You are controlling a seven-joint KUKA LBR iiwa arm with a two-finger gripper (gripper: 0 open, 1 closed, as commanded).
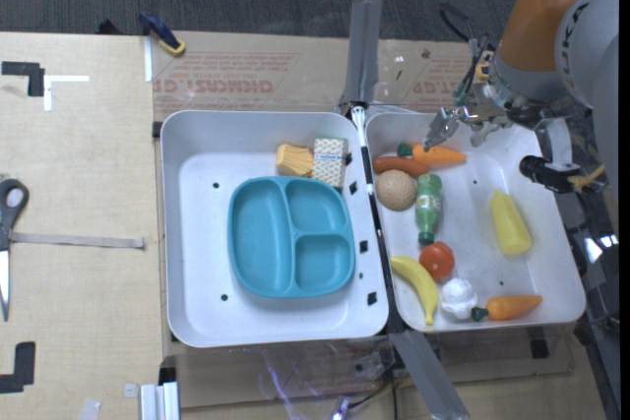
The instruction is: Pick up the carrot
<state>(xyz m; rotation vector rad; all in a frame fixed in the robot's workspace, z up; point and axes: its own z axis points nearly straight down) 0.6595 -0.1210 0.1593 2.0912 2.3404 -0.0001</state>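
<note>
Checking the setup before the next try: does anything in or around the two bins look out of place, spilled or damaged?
Nothing stands out. The blue divided plate lies flat in the left bin, and the toy foods, including both carrots, lie loose in the right bin. The gripper hangs just above the upper carrot.

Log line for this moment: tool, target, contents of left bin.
tool: above carrot, right bin far end | carrot: lying in bin, not gripped | left bin: blue tray
</note>
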